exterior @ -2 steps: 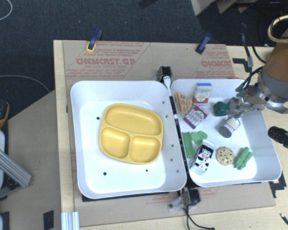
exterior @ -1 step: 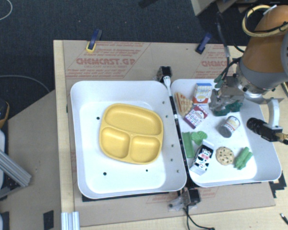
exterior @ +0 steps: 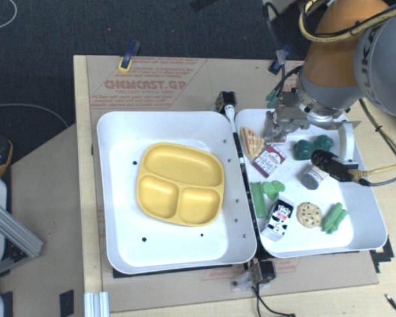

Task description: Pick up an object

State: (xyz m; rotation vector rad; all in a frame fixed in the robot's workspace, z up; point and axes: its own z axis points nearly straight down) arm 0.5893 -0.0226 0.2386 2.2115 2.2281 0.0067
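One yellow tray [exterior: 180, 182], two white bins [exterior: 119, 177], one cookie [exterior: 309, 214].

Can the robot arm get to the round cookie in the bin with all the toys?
Probably yes. The cookie lies flat near the front of the right bin, with nothing on top of it. The gripper hangs over the bin's back part. The cow carton and green toy sit close beside it.
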